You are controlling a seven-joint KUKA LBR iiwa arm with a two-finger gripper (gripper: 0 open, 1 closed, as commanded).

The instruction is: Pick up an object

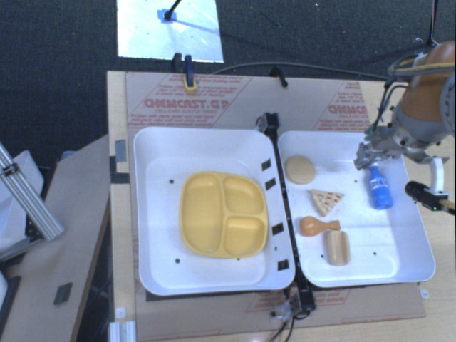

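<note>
**Gripper at blue bottle's cap end, grip unconfirmed**

Gripper (pixel 369 157) sits over the far-right part of the right bin (pixel 420 262), right at the top end of the blue bottle (pixel 380 191). The bottle lies flat on the bin floor, cap end toward the gripper, body trailing to the near side.

My read: the bottle is the likely target. It's the item closest to where the arm comes in and well apart from the other toys, so there's room to work w/o bumping neighbours. Going in at the narrow cap end prob. makes sense too, since there's less width to span than on the body.

The rest sit in a loose column nr the bins' shared wall: round tan bun (pixel 300 169), pizza-like wedge (pixel 326 201), drumstick (pixel 318 226), bread roll (pixel 337 247). The left bin (pixel 153 262) has a yellow divided plate (pixel 222 214), flat and approx. centred. It looks too wide and shallow for a two-finger grab.

Hard to make out:
- The gripper's tip is a grey blur merging w/ the bottle cap. Can't tell how far open it is, or whether it touches or holds the bottle.
- The bottle looks to be resting on the floor, not lifted.
- The arm is cut off at the right frame edge.
- What the wedge actually is: uncertain.
</note>
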